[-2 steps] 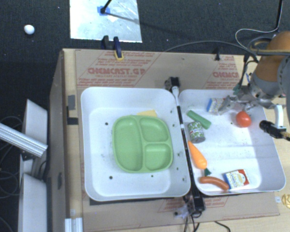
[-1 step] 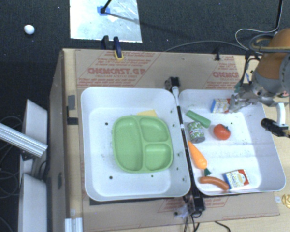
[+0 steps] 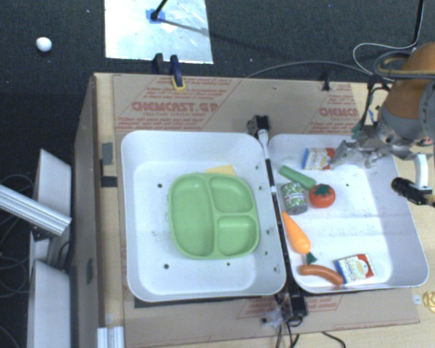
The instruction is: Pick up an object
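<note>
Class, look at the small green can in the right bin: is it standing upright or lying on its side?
Lying on its side. The green can shows its long labelled wall, with a round end facing the right bin's front.

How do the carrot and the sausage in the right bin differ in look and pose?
The carrot is orange and tapered, with a green tip; the sausage is reddish-brown and even in thickness. The carrot lies diagonally by the divider; the sausage lies nearly level at the front wall of the right bin. Both are long toy foods lying flat.
</note>
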You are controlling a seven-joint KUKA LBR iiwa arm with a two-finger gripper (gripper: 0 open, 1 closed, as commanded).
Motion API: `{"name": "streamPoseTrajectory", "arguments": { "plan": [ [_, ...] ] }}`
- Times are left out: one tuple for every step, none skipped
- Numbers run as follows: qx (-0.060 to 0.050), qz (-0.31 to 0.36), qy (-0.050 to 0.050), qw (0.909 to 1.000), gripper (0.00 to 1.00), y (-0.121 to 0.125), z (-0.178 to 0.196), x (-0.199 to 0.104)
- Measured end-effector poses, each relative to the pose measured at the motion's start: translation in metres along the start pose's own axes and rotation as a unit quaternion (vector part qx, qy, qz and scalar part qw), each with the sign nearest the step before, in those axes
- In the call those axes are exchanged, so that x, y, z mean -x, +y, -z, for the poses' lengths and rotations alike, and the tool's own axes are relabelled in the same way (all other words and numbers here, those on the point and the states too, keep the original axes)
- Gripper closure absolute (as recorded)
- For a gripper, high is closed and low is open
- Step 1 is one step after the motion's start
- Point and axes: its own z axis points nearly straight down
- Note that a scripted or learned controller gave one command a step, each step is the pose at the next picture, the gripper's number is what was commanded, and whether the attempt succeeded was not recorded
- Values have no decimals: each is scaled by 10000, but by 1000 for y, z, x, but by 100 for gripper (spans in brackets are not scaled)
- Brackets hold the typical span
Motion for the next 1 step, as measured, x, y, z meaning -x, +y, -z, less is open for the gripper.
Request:
{"name": "streamPoseTrajectory", "arguments": {
  "plan": [
    [13,-23,-29,10000,0,0,-9,-10]
  ]
}}
